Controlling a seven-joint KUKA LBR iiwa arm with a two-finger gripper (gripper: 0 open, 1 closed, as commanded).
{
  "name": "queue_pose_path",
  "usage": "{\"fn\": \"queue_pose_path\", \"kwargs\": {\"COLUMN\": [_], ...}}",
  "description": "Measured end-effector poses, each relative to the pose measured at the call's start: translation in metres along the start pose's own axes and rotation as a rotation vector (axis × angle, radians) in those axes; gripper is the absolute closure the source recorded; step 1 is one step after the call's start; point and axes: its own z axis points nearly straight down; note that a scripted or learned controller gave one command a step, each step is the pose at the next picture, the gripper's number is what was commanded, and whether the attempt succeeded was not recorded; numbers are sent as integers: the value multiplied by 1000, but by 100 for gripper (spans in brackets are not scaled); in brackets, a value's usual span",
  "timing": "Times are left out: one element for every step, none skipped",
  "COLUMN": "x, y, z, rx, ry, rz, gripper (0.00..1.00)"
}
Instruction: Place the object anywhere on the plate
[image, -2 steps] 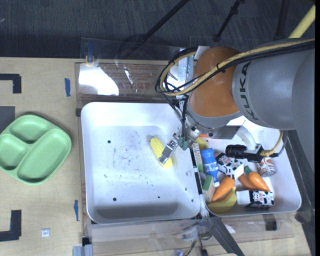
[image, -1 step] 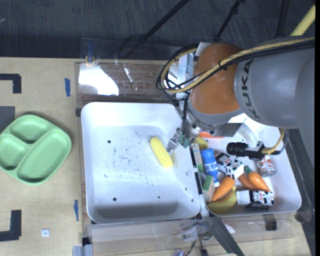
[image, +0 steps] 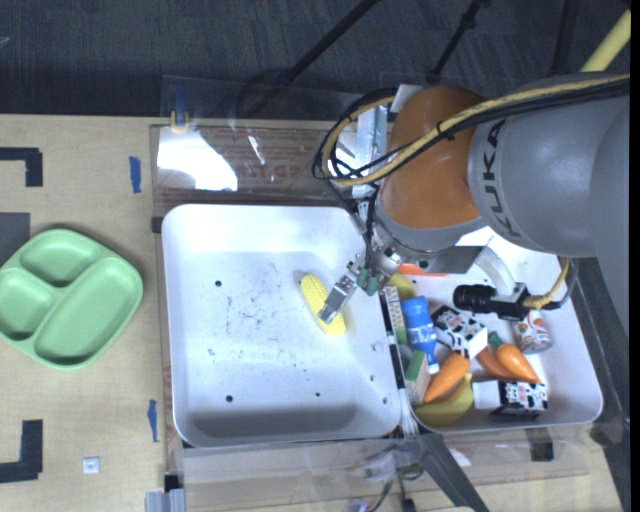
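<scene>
A yellow corn cob (image: 316, 292) lies in the left white bin (image: 250, 400), near its right wall. My gripper (image: 335, 301) reaches down over the wall between the bins, and its tip rests right at the cob's right side, overlapping it. The green divided plate (image: 66, 297) stands on the wooden bench at the far left, outside the bins and well away from the gripper. The arm's orange band and grey wrist hang above the right bin and hide the part of it under them.
The right bin (image: 585, 395) holds several toys: two carrots (image: 447, 375), a blue bottle (image: 418, 325), a cow-patterned box (image: 520, 396), a banana (image: 455, 403) and a small can (image: 535, 333). A clear sheet (image: 250, 160) lies behind the left bin.
</scene>
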Motion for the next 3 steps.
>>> {"fn": "queue_pose_path", "kwargs": {"x": [0,0,0], "y": [0,0,0], "z": [0,0,0], "rx": [0,0,0], "ry": [0,0,0], "rz": [0,0,0], "gripper": [0,0,0]}}
